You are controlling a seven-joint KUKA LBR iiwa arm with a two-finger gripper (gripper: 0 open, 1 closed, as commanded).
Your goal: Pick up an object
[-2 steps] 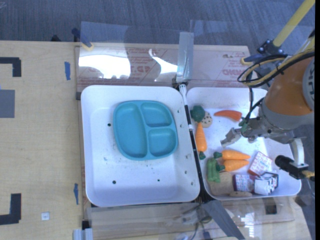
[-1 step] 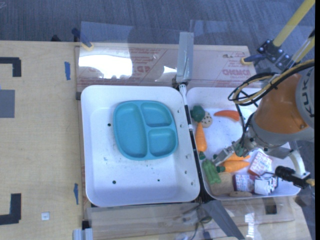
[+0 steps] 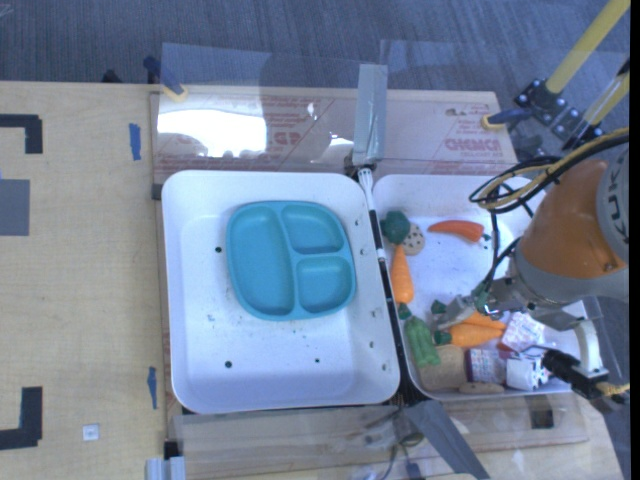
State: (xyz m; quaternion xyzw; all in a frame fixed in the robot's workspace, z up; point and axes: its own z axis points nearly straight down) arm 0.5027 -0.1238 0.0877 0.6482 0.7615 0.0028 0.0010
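Observation:
The right bin [image 3: 452,264] holds several toy foods. An orange carrot [image 3: 401,275] lies along its left wall, and a red-orange chili [image 3: 457,229] sits near the back. A dark green piece [image 3: 394,225] and a brown cookie [image 3: 415,236] are in the back left corner. Toward the front lie a green vegetable [image 3: 420,344], a second orange carrot [image 3: 478,330], a dark can [image 3: 484,365] and a white-and-red packet [image 3: 522,332]. My gripper [image 3: 462,308] is low in this bin, right above the second carrot's left end. The wrist hides part of what is under it.
The left bin [image 3: 200,348] carries a teal divided plate [image 3: 290,258] in its middle. The ridge between the bins runs just left of the first carrot. Black and yellow cables [image 3: 520,183] loop above the arm's orange band [image 3: 572,233] at the right.

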